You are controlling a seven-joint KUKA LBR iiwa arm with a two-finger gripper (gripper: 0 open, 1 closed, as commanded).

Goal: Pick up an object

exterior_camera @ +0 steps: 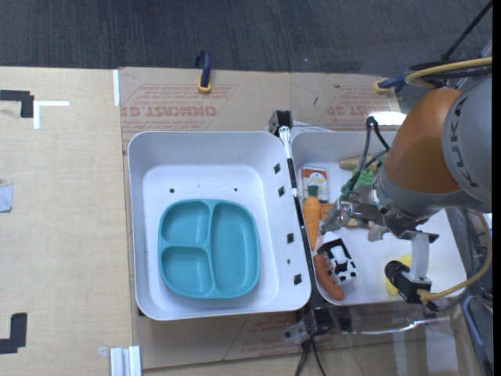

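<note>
The right bin (pixel 452 245) holds several small objects. An orange carrot (pixel 311 219) lies along its left wall, with a reddish sausage (pixel 329 281) below it. A black-and-white cow toy (pixel 339 261) sits beside the sausage. A small red-and-white box (pixel 315 182) lies at the upper left, next to a green item (pixel 357 180). A yellow object (pixel 398 279) peeks out near the front. My gripper (pixel 344 213) hangs low over the bin's middle, just right of the carrot and above the cow toy. The arm's wrist hides what lies under it.
The left bin (pixel 142 210) holds a teal divided plate (pixel 210 249). A blue clamp (pixel 203 70) grips the cardboard at the back. Cables run along the right bin's front and right side.
</note>
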